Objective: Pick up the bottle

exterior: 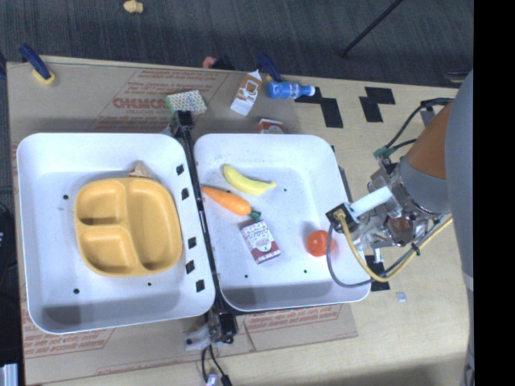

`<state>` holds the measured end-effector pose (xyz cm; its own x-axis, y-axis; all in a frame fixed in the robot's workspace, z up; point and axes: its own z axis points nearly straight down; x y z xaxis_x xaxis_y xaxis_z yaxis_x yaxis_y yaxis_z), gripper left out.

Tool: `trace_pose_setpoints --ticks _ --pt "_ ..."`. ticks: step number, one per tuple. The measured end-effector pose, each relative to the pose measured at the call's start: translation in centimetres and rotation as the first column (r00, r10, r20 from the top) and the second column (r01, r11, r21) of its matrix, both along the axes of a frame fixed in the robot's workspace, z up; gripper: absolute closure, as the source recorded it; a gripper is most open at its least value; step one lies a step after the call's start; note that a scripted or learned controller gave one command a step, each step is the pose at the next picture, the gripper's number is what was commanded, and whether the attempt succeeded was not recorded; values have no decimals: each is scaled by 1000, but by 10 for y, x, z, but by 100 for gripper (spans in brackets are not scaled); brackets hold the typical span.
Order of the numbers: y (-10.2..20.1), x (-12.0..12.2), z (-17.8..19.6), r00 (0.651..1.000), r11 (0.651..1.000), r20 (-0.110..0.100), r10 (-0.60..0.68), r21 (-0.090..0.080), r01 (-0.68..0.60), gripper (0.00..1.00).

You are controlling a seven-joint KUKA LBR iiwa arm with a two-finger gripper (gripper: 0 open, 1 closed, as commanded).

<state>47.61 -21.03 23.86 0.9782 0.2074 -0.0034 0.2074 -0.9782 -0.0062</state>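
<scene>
The bottle (288, 91) is small and blue with a clear neck. It lies on its side on the cardboard beyond the far rim of the right bin (322, 147), outside both bins. My gripper (368, 236) hangs at the right bin's right rim, wrapped in yellow cable, well away from the bottle and nearer the camera. A red ball-like fruit (319, 243) lies just left of the gripper inside the bin. Nothing is seen in the gripper.
The right bin also holds a banana (248, 182), a carrot (227, 201) and a small red carton (259, 241). A yellow divided plate (127, 225) sits in the left bin (40, 167). A small milk carton (246, 93) and a blue clamp (268, 67) lie close to the bottle.
</scene>
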Motion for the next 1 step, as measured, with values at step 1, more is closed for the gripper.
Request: trace_pose_setpoints --ticks 1 --pt "0 0 8 1000 1000 2 0 -2 0 100"
